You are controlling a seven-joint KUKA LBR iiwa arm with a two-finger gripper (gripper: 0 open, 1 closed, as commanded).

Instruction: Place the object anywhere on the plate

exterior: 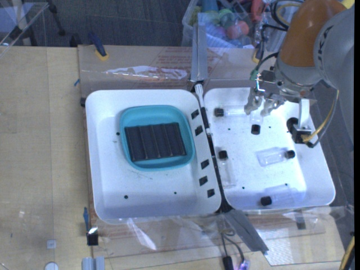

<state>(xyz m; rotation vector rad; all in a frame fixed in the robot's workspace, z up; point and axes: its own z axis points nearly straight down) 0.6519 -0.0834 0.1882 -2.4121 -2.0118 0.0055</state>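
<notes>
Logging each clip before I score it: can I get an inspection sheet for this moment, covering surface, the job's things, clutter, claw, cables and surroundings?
Surface: wooden bench bearing a left bin and a right bin, side by side.
Job's things: teal plate in the left bin, with a dark ribbed insert; clear vials with black caps lie in the right bin, one at.
Clutter: plastic film behind the bins; small blue clip.
Claw: claw over the right bin's far side, nothing seen between its fingers.
Cables: cable hanging from the arm; wires at the front edge.
Surroundings: box of coloured toys behind the bench.
</notes>
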